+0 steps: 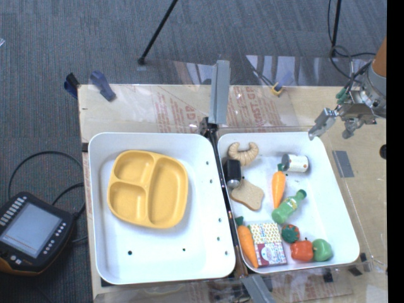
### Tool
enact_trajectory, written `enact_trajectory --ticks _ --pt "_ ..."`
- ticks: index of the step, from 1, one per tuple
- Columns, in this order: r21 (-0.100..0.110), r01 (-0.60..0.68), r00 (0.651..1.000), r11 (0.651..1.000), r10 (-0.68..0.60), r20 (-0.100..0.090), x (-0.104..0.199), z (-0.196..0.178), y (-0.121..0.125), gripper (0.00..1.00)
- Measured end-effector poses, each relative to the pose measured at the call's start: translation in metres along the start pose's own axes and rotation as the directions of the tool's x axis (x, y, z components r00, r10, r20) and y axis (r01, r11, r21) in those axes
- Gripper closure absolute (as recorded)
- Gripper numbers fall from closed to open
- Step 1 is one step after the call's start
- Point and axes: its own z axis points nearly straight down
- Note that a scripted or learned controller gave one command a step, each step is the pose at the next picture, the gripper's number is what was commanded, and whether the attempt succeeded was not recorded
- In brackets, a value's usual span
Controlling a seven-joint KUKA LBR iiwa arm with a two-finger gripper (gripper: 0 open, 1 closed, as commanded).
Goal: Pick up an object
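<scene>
My gripper point(334, 126) hangs over the bench just past the back right corner of the right bin point(338, 194), open with nothing between its fingers. The right bin holds a tan croissant point(243, 151), a small white can point(295, 163) on its side, an orange carrot point(278, 188), a green bottle point(288, 207), a slice of toast point(247, 196), a black block point(231, 171), a second carrot point(247, 245), a printed box point(267, 243), a strawberry point(290, 233), a red pepper point(302, 250) and a green pepper point(322, 249). The white can lies nearest the gripper.
The left bin point(202, 245) holds a yellow divided plate point(149, 188). A grey upright post point(220, 93) stands behind the gap between the bins. A teach pendant point(28, 231) lies on the floor at the left. Tripod legs point(161, 24) stand behind the bench.
</scene>
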Motion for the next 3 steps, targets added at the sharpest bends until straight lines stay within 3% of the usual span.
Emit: enact_trajectory --ticks 1,2,3 --pt "0.018 -0.048 0.999 0.999 0.048 -0.004 0.05 0.134 0.006 0.0" --pt "-0.004 0.125 0.992 0.992 -0.125 0.001 0.077 0.189 -0.025 0.0" --pt "-0.003 0.119 0.993 0.993 -0.119 -0.004 0.077 0.181 -0.025 1.0"
